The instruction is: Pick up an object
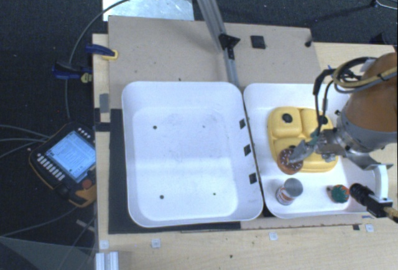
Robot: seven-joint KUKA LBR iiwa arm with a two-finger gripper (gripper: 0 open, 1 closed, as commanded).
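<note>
Two small items sit along the near edge of the right-hand bin (267, 101): a short grey-capped cylinder (289, 191) and, well to its right, a small green and orange object (338, 193), both lying loose on the white floor. Behind them a large yellow block-shaped toy (297, 130) with a dark dot on top takes up the middle of that bin, and a round brown object (290, 160) rests against its near-left corner.

From the right side of the camera view the grey arm with its orange band (373, 107) reaches low over the yellow toy, cables looping above the wrist. The gripper (306, 147) is pitched down and leftward, its tip just beside the brown object and the toy's front edge (the likely targets, judging by the aim). Whether anything sits between its fingers cannot be told at this slant; nothing is visibly lifted, and every object appears to rest on the bin floor.

Alongside, the left-hand bin (134, 138) shows bare white walls, which suggests objects are meant to be drawn from the right one. Black clips (247, 150) along the shared rim appear to hold the bins together. Off the bench, a handheld control pendant (65, 160) lies on the dark floor at left, and a metal pole (208, 4) slants across the top.
</note>
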